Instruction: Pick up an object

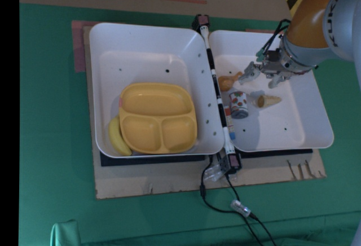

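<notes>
In the right bin [316,126] three small things are seen: a tan drumstick-shaped toy [228,81] near the divider, a small can [239,104] with a red-patterned label just below it, and a pale cone-shaped piece [268,100] beside the can. The hand [264,73] is held above the bin floor, just right of the drumstick toy, with its fingers spread and nothing between them. The drumstick toy is judged the nearest target. It is probably light, hollow plastic, stiff and somewhat slick, so it may be squeezed out sideways if gripped on its rounded bulb. A hold across the thicker middle, fingers set square to its long axis, is judged safest. In the left bin [101,58] a yellow divided plate [158,118] and a banana [117,137] are lying.
</notes>
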